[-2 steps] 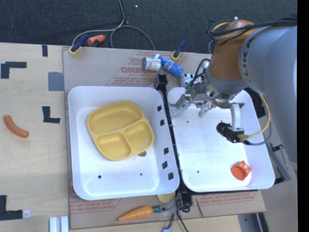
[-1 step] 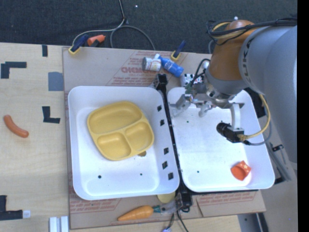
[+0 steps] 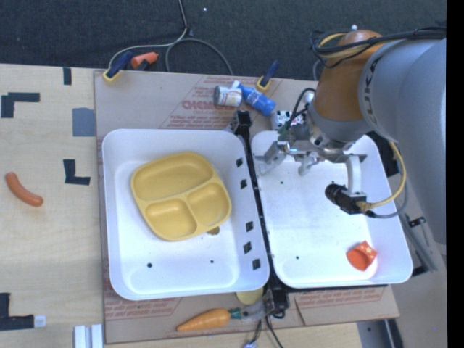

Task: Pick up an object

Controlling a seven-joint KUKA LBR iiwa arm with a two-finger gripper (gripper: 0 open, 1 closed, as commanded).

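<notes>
While bent low, the arm (image 3: 377, 85) overhangs the right bin (image 3: 319, 267).

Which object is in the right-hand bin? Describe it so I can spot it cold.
Find the right bin, under the grey arm. In its near right corner lies a small orange object, alone on the white floor. The yellow divided plate sits in the other bin.

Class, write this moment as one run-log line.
pincer: open, above right bin | orange object: right bin's near corner, not held | yellow tray: left bin

A small orange object (image 3: 362, 256), perhaps crumpled, lies in the right bin's near-right corner.
</notes>
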